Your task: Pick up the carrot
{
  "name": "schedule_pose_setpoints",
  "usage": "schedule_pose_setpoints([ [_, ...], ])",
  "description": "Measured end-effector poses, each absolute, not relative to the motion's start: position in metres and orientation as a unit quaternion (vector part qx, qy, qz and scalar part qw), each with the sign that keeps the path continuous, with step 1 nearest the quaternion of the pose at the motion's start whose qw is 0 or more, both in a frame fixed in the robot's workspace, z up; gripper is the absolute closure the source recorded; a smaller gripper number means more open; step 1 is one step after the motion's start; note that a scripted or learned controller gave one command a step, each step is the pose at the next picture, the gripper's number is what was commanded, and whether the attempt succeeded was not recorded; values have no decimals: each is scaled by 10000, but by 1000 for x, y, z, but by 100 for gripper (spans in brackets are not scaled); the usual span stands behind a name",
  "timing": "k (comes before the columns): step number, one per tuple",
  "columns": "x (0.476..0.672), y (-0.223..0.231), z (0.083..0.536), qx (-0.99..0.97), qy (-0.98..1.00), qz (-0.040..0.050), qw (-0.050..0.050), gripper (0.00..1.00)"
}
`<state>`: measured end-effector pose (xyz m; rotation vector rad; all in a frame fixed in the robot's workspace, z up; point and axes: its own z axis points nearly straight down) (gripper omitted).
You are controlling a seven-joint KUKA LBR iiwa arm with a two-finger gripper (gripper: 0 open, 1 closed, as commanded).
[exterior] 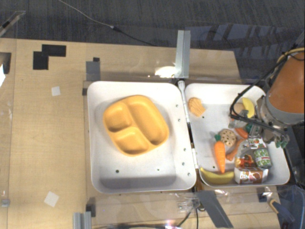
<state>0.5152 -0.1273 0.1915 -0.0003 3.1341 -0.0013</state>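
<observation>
The carrot [219,156], orange with a small green top, lies lengthwise in the right bin [209,94], near its left wall and towards the front. It rests free among other toy food. My gripper [255,129] hangs under the grey wrist and orange band at the bin's right side, low over the clutter, to the right of the carrot and a little further back. The wrist covers most of the gripper from above.
Around the carrot lie a speckled cookie [228,137], a red-orange stick [233,149], a banana [217,176] at the front wall, and juice cartons [251,174]. Another banana [248,108] and a bread piece [196,106] sit further back. The left bin [100,175] holds a yellow divided plate [136,124].
</observation>
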Motion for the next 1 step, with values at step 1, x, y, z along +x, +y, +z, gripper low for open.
schedule_pose_setpoints([
  [1,520,-90,91,94,9999,-11,100,0],
])
